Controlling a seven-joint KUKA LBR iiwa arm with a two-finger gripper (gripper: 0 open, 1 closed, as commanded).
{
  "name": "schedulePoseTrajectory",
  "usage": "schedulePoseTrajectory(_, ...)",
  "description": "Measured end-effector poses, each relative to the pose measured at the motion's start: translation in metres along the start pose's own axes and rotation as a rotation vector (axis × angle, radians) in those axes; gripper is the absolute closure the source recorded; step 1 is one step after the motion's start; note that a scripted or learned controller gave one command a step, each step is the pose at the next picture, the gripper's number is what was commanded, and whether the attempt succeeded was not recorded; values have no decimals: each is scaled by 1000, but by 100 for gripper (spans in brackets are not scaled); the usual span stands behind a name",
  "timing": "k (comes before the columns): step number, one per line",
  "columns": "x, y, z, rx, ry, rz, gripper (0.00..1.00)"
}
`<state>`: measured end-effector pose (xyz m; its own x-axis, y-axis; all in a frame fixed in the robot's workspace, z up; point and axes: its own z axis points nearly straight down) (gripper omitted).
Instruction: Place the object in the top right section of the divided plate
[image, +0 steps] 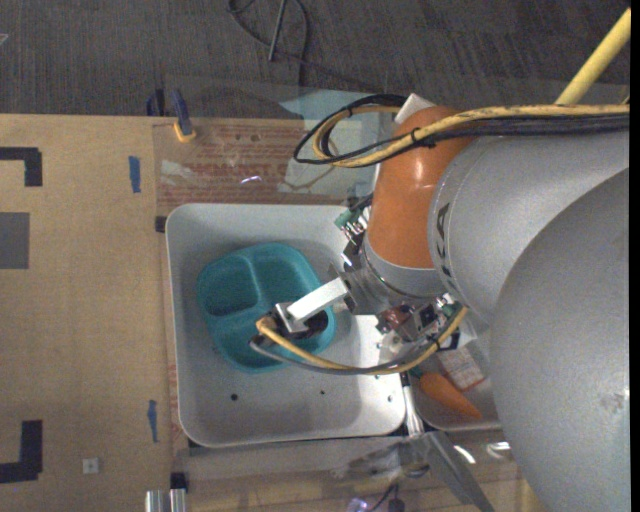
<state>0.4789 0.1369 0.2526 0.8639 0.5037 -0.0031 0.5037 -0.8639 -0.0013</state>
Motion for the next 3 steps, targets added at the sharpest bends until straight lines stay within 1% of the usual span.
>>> schedulePoseTrajectory(1, -1, 1, 78, 0, 0, 306, 0)
schedulePoseTrajectory(2, 38, 11, 108, -1, 2, 200, 0)
schedulePoseTrajectory(3, 113, -26, 61, -1, 4, 195, 0)
